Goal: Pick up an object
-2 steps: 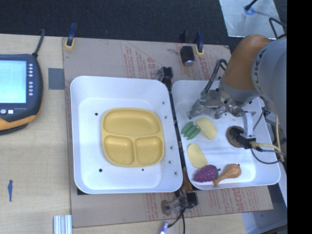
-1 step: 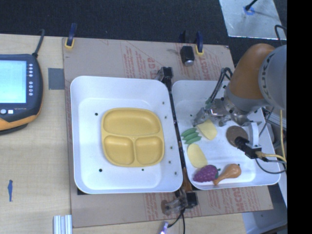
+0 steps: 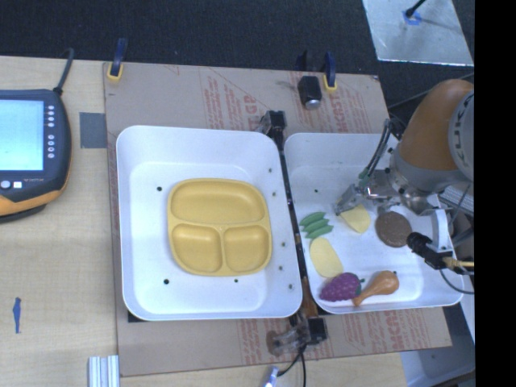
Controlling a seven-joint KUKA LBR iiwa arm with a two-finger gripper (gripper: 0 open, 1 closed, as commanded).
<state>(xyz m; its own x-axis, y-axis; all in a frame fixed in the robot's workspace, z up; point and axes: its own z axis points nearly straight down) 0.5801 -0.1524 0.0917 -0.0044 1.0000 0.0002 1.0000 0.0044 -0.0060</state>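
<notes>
Cheese wedge [image 3: 355, 219] lying in right bin [image 3: 451, 301], just beside gripper [image 3: 352, 199] | camera view: gripper hovering low near the wedge, fingers looking apart, nothing between them | step: approaching, grasp not yet made | next: needing to centre over wedge, descend, close | left bin [image 3: 137, 280] holding yellow tray [image 3: 219, 225].

Above the right bin [image 3: 322, 147], arm [image 3: 435, 131] cut off by the frame's right side. Gripper [image 3: 360, 193] too small and dark to read near the pale yellow wedge [image 3: 355, 219]. Far left of that bin, handheld screen [image 3: 28, 151] cropped by the edge.
</notes>
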